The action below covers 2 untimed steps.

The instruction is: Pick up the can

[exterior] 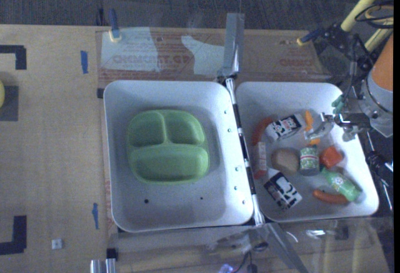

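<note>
Two bins are set side by side on the bench: the left bin holds a divided tray, laid near its middle. In the right bin the can is found near the centre, with a potato just to its left, a bottle to its lower right and two cartons placed behind and before the potato. The gripper is positioned above the bin's far right part, behind the can.

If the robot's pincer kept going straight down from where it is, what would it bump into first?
Probably the small orange piece just under the pincer, near the milk carton. The green can sits a bit nearer the camera, so a straight drop would likely miss it. Depth is hard to judge from this slanted view.
</note>
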Each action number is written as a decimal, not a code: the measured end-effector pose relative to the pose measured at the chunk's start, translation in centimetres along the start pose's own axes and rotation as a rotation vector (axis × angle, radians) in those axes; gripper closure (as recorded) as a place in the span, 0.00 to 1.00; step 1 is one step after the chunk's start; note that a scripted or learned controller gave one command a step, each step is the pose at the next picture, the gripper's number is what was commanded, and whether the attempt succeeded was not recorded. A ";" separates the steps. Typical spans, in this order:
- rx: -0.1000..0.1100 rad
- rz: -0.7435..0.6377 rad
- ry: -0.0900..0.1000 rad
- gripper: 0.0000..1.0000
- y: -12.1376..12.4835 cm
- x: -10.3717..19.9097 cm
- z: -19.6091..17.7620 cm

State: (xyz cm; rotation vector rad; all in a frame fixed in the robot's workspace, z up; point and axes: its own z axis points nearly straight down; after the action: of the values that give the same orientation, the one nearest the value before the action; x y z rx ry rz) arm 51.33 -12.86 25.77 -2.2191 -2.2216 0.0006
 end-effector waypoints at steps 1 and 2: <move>-0.024 -0.016 -0.012 0.00 1.0 -0.4 13.9; -0.006 -0.019 -0.003 1.00 0.6 0.2 13.8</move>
State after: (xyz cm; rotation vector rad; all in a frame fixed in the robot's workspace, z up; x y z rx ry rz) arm 51.88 -12.69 12.00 -2.2021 -2.2469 -0.0026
